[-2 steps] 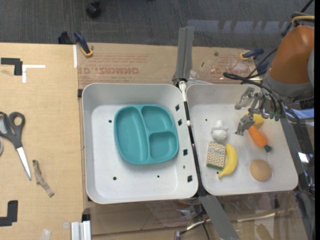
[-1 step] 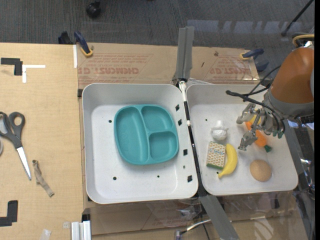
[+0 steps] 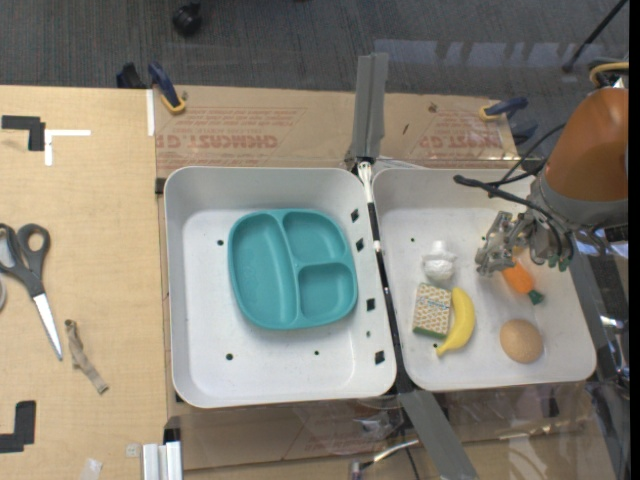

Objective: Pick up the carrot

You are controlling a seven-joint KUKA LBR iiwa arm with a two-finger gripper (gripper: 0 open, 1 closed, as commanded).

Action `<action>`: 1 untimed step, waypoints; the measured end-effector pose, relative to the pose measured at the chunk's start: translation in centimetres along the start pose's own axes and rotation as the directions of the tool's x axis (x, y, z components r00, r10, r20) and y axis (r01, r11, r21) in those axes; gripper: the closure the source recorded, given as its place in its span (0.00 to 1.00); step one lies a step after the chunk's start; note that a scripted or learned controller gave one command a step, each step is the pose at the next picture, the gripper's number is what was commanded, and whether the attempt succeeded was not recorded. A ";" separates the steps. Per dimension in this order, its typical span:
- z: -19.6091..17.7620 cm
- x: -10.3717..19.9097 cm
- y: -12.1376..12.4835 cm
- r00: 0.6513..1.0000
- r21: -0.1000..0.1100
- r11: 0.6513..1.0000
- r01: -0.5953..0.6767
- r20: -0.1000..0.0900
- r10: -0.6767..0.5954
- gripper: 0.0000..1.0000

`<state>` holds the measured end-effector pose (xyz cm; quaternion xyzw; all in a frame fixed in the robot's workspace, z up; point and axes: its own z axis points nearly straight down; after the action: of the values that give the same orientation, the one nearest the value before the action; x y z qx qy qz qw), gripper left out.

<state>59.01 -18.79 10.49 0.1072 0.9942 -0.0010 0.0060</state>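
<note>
The carrot (image 3: 519, 279) is a short orange piece with a green end. It lies in the right bin (image 3: 570, 368), near that bin's right side. My gripper (image 3: 511, 254) hangs directly over the carrot's upper end and hides part of it. I cannot make out whether the carrot is gripped. The orange-banded arm (image 3: 592, 153) reaches in from the right above the bin.
The right bin also holds a banana (image 3: 459, 321), a checkered yellow-green block (image 3: 432, 310), a small white object (image 3: 438, 265) and a brown egg (image 3: 520, 341). A teal divided plate (image 3: 293, 268) lies in the left bin (image 3: 190, 368). Scissors (image 3: 34, 273) rest on the bench at far left.
</note>
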 end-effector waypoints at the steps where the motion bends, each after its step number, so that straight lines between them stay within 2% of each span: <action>1: -14.7 -2.6 1.5 1.000 -0.001 1.000 -0.016 -0.005 0.016 1.00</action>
<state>61.66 -17.82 25.19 0.1149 0.9934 -0.0001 0.0036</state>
